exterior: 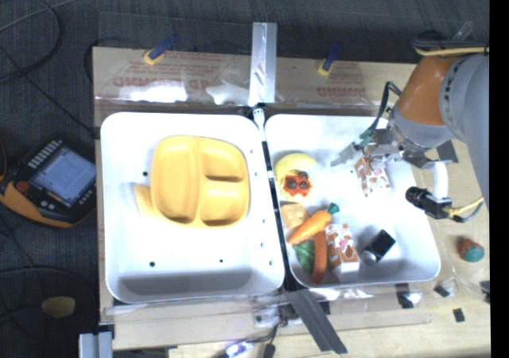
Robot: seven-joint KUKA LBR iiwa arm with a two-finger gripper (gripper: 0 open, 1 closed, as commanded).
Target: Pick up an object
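The two-finger gripper hangs over the right white plastic bin, its tips closed on a small red-and-white printed carton, apparently lifted above the bin's floor for carrying.

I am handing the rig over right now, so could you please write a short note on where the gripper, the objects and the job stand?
Gripper: over the upper right of the right bin, at a small red-and-white packet; fingers too unclear to call, so no confirmed hold.
Objects in the right bin: carrot, yellow round piece with a red top, small carton, black block.
Left bin: yellow divided tray.
Done: nothing visibly lifted.
Left: secure one object and raise it.
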